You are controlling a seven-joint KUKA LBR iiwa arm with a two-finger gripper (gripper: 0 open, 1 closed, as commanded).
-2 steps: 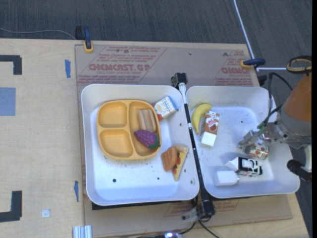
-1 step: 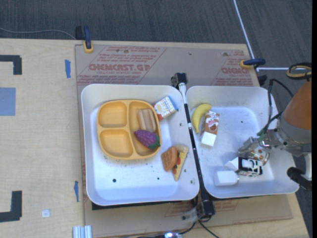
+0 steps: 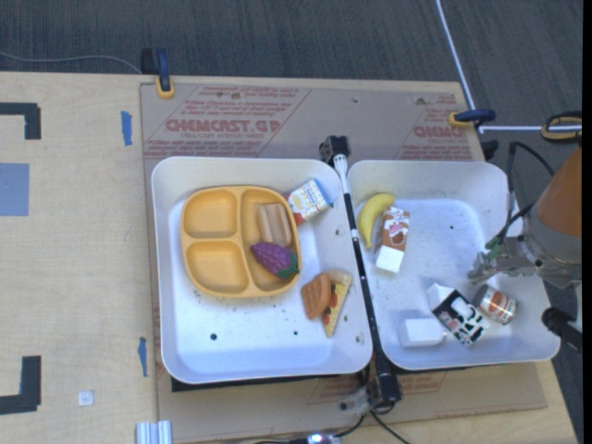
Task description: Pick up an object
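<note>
My gripper point(image 3: 500, 261) hangs low over the right side of the right bin point(image 3: 444, 188), reaching in from the right edge of the view. Just below it lies a small orange and silver can point(image 3: 499, 305), a short way from the gripper. Left of the can sit a black and white packet point(image 3: 460, 318) and a white block point(image 3: 421, 331). A banana point(image 3: 372, 216) and a brown and white carton point(image 3: 393, 240) lie at the bin's left side. Nothing shows in the gripper's grasp.
The left bin point(image 3: 176, 322) holds a yellow divided plate point(image 3: 215, 265) with a hot dog point(image 3: 272, 220) and purple grapes point(image 3: 276, 258), a pizza slice point(image 3: 326, 299) and a small blue and white carton point(image 3: 310, 199). A ridge point(image 3: 356, 266) separates the bins. Cables run along the right.
</note>
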